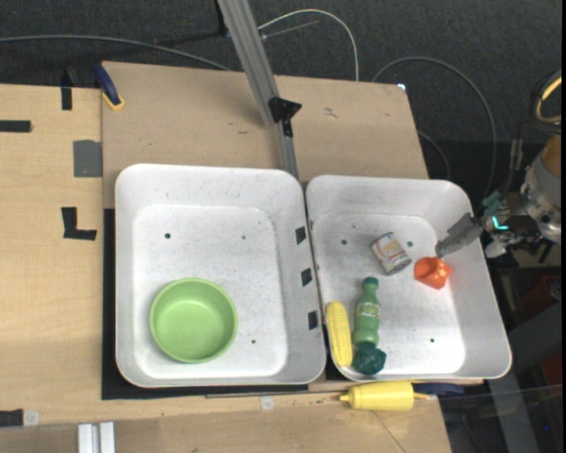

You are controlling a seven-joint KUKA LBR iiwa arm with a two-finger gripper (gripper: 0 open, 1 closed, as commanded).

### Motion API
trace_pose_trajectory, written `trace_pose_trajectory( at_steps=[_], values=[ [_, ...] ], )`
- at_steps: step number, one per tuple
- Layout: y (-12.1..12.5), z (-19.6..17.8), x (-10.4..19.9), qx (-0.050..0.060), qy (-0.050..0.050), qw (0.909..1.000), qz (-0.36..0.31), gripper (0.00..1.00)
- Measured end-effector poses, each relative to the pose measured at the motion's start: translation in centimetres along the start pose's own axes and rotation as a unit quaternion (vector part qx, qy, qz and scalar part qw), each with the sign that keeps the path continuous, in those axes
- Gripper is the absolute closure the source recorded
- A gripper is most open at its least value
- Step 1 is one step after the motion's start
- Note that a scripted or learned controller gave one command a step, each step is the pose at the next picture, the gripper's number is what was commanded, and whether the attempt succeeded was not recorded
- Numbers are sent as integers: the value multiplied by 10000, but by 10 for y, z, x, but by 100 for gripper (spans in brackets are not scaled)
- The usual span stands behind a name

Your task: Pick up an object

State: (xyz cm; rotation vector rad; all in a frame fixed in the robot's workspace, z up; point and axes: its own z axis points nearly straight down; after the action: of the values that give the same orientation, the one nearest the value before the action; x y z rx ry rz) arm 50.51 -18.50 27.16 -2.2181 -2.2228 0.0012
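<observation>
- You are at the approach step: the two-finger gripper (450, 241) hangs over the far right part of the right-hand white bin (472, 347), just beside the small orange plastic piece (433, 272), and nothing sits between its fingers.
- Whether the pincer is apart or together you cannot tell from here (the tip shows as one dark grey wedge, too small to read).
- Your likeliest target, judged by nearness, is that orange piece; it lies on the bin floor just below the gripper tip, apart from the other items.
- Next move, as a judgement: centre over the orange piece, come down and grip. It looks small and lumpy, so a glancing contact could push it away.
- Left of the orange piece lies a small grey-and-tan boxy packet (391, 252), tilted, with a printed face.
- Further left and nearer the camera lies a green plastic bottle (366, 321), smooth and glossy, touching a dark teal lump (368, 359) at its base.
- Beside the bottle, further from the orange piece, lies a yellow toy corn cob (339, 333), with a bumpy surface.
</observation>
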Motion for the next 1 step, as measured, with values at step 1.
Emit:
trace_pose_trajectory(
  at_steps=[1],
  values=[
    [6, 62, 2, 29, 5, 10000, 6, 0]
  ],
)
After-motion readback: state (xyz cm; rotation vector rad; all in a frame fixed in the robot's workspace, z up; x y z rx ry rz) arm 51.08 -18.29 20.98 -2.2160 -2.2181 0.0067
